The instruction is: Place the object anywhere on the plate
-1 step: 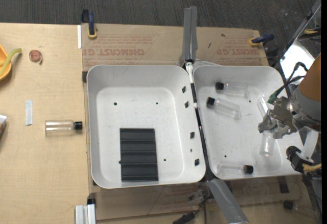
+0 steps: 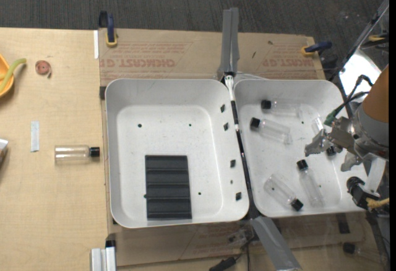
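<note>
The plate (image 2: 167,187) is a black ribbed rectangle lying flat in the left bin (image 2: 124,103), towards its front. Several clear vials with black caps lie scattered in the right bin (image 2: 291,87): one (image 2: 271,130) near the left wall, one (image 2: 283,193) at the front, one (image 2: 309,184) beside it, and one (image 2: 278,107) at the back. My gripper (image 2: 320,143) hangs over the right side of the right bin, just above and to the right of the capped end (image 2: 302,165) of a vial. Nothing visibly sits in it.
A metal divider (image 2: 230,47) runs between the bins. On the wooden bench to the left lie another clear vial (image 2: 75,152), a small red disc (image 2: 42,67) and a yellow item (image 2: 7,75). Clamps (image 2: 109,30) hold the cardboard at the back.
</note>
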Available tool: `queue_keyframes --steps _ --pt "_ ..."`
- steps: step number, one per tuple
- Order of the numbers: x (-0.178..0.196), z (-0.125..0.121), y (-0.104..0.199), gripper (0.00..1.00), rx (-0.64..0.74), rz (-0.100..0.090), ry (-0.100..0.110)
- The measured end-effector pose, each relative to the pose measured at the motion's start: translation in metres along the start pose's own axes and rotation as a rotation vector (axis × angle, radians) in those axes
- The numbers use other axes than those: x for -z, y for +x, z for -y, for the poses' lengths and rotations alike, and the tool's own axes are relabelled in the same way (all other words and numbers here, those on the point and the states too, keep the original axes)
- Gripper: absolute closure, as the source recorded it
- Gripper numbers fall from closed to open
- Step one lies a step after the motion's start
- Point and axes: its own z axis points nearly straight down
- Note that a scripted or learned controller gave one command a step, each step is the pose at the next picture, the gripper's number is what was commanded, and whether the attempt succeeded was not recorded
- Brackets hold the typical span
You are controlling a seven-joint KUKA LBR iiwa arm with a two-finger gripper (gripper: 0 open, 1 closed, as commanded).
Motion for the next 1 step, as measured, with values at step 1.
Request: queue_keyframes --steps 1 --pt "0.0302 -0.0602 -0.0236 0.00 0.046 0.000 -0.001"
